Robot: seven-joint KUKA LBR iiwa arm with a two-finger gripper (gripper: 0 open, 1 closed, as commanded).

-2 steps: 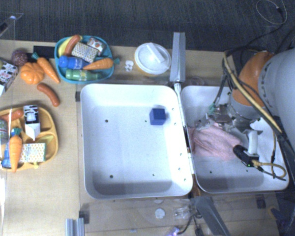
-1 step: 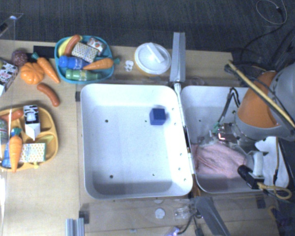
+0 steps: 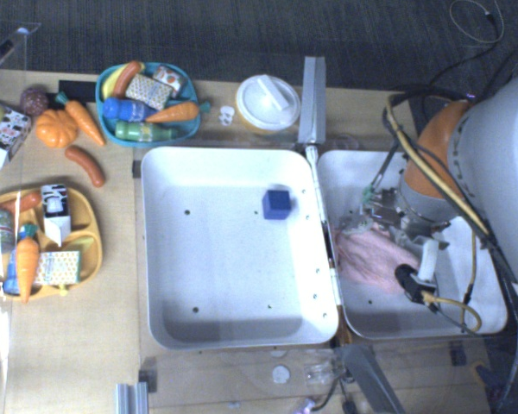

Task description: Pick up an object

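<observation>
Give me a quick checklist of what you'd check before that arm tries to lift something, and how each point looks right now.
1. Something to pick up is in the bins: ok. A blue cube lies in the left bin, and a pink soft thing lies in the right bin.
2. Claw is over a target: ok, it is low over the right bin, at the pink thing's edge.
3. Claw fingers open or shut: cannot tell, the wrist hides them.
4. Pink thing caught in the claw: cannot tell.
5. Blue cube has space around it: ok, it sits apart from the bin walls.
6. Cables clear of the pink thing: ok, they loop beside it.
</observation>
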